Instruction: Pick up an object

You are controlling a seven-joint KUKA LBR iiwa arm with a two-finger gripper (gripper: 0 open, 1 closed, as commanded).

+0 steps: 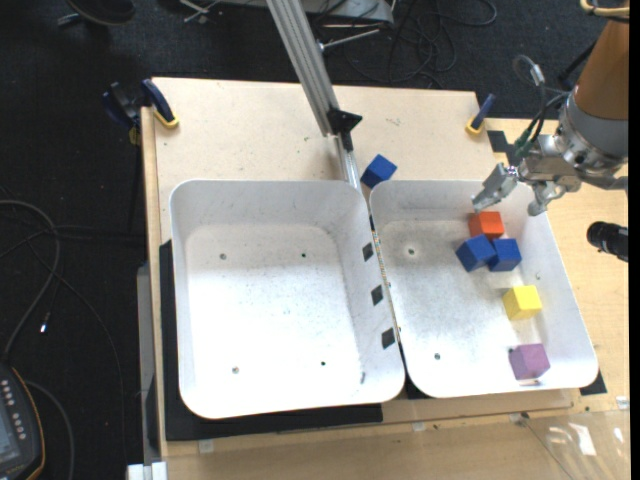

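My gripper (517, 193) hangs open over the back right part of the right bin (440, 363), with nothing between its fingers. Just below and left of it lies an orange cube (487, 224). Two blue cubes (489, 253) sit touching each other in front of the orange one. Further forward lie a yellow cube (522, 300) and, near the front right corner, a purple cube (529, 361). Another blue cube (378, 171) rests on the wooden bench behind the bins, outside both.
The left bin (200, 298) stands beside the right one, sharing a middle wall. A slanted metal pole (305, 58) rises from the bench behind the bins. Clamps (160, 103) sit at the bench's back corners.
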